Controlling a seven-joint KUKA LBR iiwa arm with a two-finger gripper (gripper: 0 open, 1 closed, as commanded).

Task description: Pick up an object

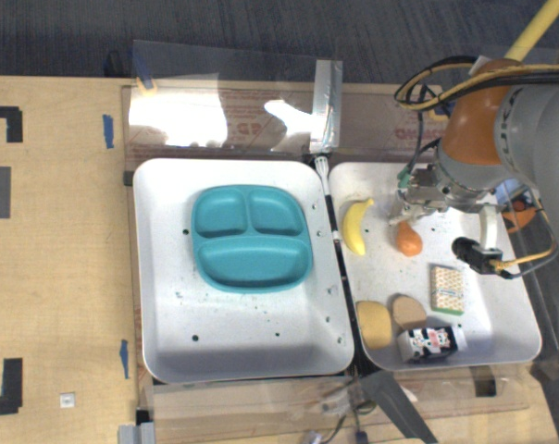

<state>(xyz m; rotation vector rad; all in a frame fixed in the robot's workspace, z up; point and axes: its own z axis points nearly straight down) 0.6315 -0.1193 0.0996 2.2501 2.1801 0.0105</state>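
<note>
Gripper: two-finger gripper [408,213] low over the right white bin [511,326], directly above the small orange round fruit [408,240]; whether it grips anything, I cannot tell.
Right bin: yellow banana [355,226] by the left wall, patterned flat packet [448,288], two tan rounded pieces [389,318], black-and-white can [430,342].
Left bin: teal divided plastic plate [252,237].

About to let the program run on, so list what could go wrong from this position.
1. The end effector hovers right above the small round orange fruit; a slightly off descent could roll it away instead of gripping it.
2. The yellow banana lies close beside the fruit, near the bin's dividing wall, so it could get nudged or pinned.
3. The arm's black cable hangs low over the right white bin and might snag the flat patterned packet.
</note>
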